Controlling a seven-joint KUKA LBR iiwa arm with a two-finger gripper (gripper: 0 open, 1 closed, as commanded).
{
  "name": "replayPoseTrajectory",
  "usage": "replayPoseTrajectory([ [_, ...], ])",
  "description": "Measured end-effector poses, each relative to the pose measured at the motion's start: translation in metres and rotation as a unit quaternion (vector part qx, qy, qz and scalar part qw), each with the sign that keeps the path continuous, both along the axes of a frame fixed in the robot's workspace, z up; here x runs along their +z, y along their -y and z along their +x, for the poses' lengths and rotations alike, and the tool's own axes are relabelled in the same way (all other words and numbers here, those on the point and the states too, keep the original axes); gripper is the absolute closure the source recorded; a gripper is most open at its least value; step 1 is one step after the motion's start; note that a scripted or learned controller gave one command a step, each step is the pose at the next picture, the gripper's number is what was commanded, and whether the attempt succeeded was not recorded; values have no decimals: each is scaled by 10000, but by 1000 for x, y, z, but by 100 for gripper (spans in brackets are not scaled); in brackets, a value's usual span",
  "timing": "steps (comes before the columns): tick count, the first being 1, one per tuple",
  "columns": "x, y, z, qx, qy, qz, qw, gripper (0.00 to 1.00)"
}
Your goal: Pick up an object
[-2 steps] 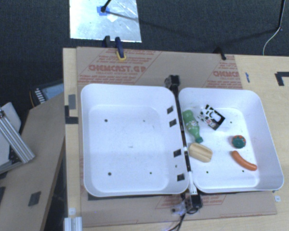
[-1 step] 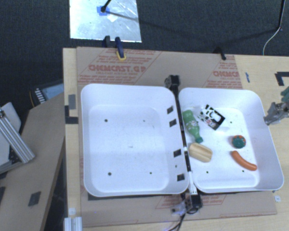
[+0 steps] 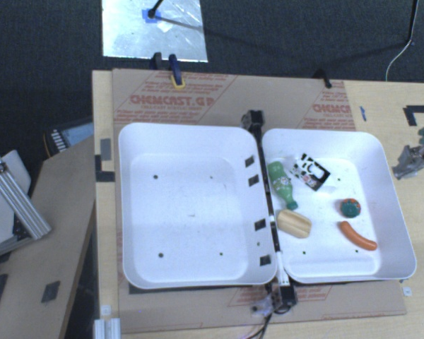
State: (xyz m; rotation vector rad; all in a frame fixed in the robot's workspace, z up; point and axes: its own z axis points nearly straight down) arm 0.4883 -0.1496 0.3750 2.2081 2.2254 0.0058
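Clearly, nothing had been lifted at this moment. The gripper (image 3: 412,158) hung at the far right of the view, outside the right bin (image 3: 392,189) and just past its upper right rim, over the bare bench (image 3: 417,210). It was small and partly cut off by the frame edge, so I could not tell whether it was apart or together, and nothing showed in its grasp.

All the candidates lay in the right bin. A green bottle (image 3: 281,182) lay on its side near the bin's left wall, with a tan bread roll (image 3: 294,223) just below it, close but apparently not touching. A black and white toy (image 3: 310,172) sat near the bottle's upper end. Further right were a small round green and red ball (image 3: 350,207) and, just below it, an orange sausage (image 3: 357,236) lying at a slant. The left bin (image 3: 191,203) sat beside it across the central hinge.

My judgement was that these were light plastic or foam toys, none fragile. The sausage looked the easiest: narrow, probably a little soft, with open floor on both long sides, best taken across its middle. The ball would likely roll or squirt out of a pinch. The bottle looked smooth and slippery, and its place beside the wall left little room for a finger.
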Motion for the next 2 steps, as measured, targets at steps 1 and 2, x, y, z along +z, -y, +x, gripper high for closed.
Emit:
replayPoseTrajectory([
  [1,6,-79,0,20,-15,19,10000,100],
  [2,-35,-116,34,5,-40,15,10000,100],
])
